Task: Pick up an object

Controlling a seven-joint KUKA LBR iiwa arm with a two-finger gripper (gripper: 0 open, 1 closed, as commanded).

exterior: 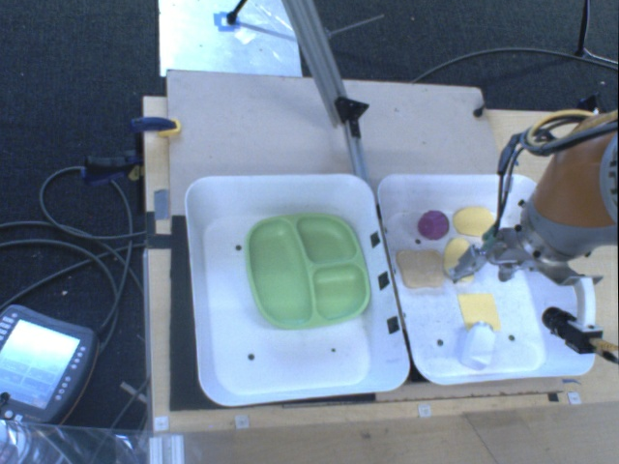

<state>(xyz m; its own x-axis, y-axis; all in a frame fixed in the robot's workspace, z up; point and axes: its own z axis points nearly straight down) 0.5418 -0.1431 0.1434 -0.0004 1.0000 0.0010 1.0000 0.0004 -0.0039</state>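
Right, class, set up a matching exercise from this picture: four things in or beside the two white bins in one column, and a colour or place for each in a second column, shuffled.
Things
1. divided plate
2. round piece
3. square slice
4. claw

Colour or place
A. purple, far end of the right bin
B. over the right bin, among the food pieces
C. green, in the left bin
D. yellow, near the right bin's middle

Pairs: 1-C, 2-A, 3-D, 4-B

Grey KUKA arm (571, 230), broad orange band, black and yellow cables looping above, metallic gripper (471, 261), white side bracket
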